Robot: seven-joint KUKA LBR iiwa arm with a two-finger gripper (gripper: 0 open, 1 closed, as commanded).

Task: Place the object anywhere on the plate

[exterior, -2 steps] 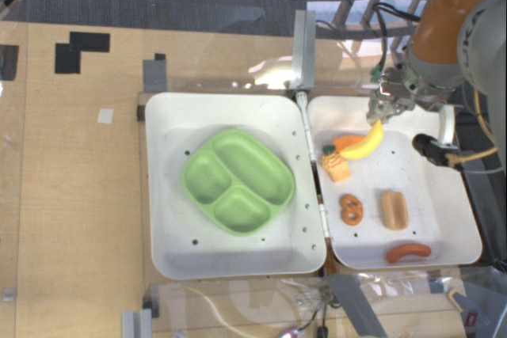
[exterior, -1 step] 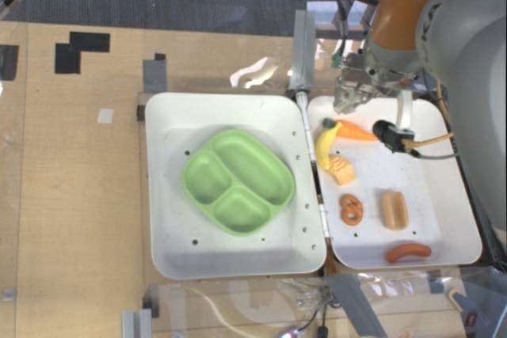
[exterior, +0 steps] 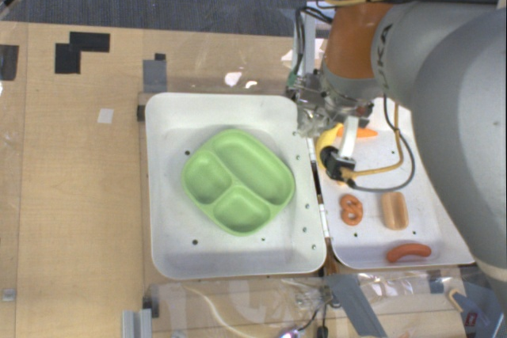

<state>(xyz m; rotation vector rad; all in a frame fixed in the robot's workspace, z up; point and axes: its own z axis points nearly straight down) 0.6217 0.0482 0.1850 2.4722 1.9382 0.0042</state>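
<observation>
A green plate (exterior: 238, 180) with three compartments lies in the middle of the left bin (exterior: 166, 241). My gripper (exterior: 326, 137) hangs over the near-left part of the right bin (exterior: 444, 241), close to the divider between the bins and right of the plate's upper edge. A yellow object (exterior: 325, 146) shows directly under the gripper, partly hidden by it. I cannot make out whether the gripper has hold of it. An orange carrot-like piece (exterior: 366, 133) lies just right of the gripper.
In the right bin there is a brown pretzel (exterior: 351, 208), a tan bun (exterior: 394, 210) and a red sausage (exterior: 409, 252) toward the front. A yellow cable (exterior: 380, 169) loops below the wrist. The grey arm covers the bin's far right.
</observation>
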